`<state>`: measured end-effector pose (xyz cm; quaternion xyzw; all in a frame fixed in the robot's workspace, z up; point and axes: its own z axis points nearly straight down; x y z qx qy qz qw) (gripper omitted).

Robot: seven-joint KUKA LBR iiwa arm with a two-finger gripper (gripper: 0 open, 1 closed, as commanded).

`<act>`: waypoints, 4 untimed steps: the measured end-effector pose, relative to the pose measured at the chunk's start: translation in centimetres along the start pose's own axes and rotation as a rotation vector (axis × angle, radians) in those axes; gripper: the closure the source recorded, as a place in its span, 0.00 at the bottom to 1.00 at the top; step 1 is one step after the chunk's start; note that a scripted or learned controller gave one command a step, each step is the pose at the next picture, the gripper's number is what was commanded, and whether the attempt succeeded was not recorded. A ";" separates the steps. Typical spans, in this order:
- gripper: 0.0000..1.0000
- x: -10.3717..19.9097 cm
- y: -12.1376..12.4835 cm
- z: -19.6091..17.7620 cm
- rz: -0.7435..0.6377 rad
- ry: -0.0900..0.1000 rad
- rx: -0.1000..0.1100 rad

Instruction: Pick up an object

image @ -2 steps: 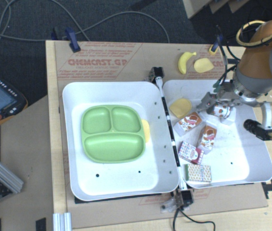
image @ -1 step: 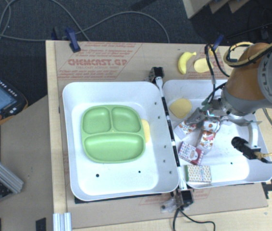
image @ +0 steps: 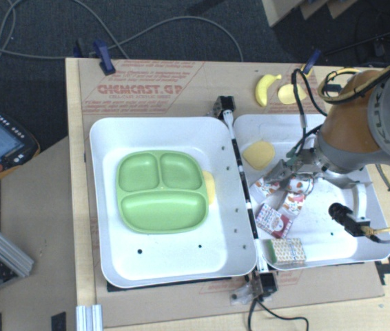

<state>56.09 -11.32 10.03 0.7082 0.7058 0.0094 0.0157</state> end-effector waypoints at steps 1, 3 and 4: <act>0.00 0.5 0.0 0.1 0.003 -0.008 -0.004; 0.00 0.5 0.8 0.2 -0.003 0.004 0.007; 0.00 0.4 0.8 0.2 -0.005 0.006 0.006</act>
